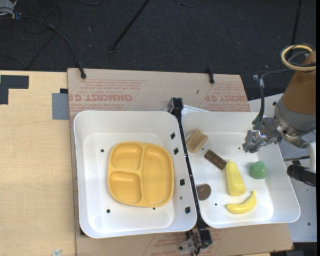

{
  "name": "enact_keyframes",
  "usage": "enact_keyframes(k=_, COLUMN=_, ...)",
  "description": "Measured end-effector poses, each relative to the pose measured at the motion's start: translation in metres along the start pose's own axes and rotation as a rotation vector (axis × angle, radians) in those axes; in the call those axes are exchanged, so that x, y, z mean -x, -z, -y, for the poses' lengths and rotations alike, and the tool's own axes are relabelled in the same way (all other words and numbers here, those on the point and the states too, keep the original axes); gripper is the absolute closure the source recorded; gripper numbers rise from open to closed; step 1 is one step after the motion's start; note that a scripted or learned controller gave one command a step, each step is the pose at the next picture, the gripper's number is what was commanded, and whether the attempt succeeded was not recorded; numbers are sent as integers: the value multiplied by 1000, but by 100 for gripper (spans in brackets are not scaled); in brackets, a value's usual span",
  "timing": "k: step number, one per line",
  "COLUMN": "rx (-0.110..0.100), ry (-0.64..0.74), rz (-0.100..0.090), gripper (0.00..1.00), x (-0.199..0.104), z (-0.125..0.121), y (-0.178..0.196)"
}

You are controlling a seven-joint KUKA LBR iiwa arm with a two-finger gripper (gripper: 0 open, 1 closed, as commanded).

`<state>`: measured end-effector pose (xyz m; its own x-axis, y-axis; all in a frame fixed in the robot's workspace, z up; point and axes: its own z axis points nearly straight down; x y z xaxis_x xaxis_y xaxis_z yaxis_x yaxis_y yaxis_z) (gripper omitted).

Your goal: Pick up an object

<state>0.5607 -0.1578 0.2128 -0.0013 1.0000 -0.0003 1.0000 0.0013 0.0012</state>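
The right bin (pixel 288 209) holds a tan block (pixel 196 141), a dark brown bar (pixel 215 159), a yellow bottle-shaped piece (pixel 234 179), a yellow banana (pixel 241 204), a brown round piece (pixel 203 191) and a green piece (pixel 257 169). My gripper (pixel 254 141) hangs over the right bin's far right part, a little above and left of the green piece, apart from every object. I see nothing held in it.
The left bin (pixel 88 207) holds a yellow divided plate (pixel 141 174). A black divider (pixel 182 159) runs between the bins. Cardboard (pixel 117 92) lies behind them, and a wooden bench top (pixel 26 169) extends to the left. The arm (pixel 298 97) comes in from the right.
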Motion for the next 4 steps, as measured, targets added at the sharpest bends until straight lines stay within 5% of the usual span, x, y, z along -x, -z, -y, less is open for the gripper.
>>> enact_keyframes(k=1, rx=1, ry=0, rz=0, gripper=100, x=-2, z=9, y=51)
enact_keyframes(k=4, rx=-3, ry=3, rz=-1, gripper=100, x=-167, z=17, y=29)
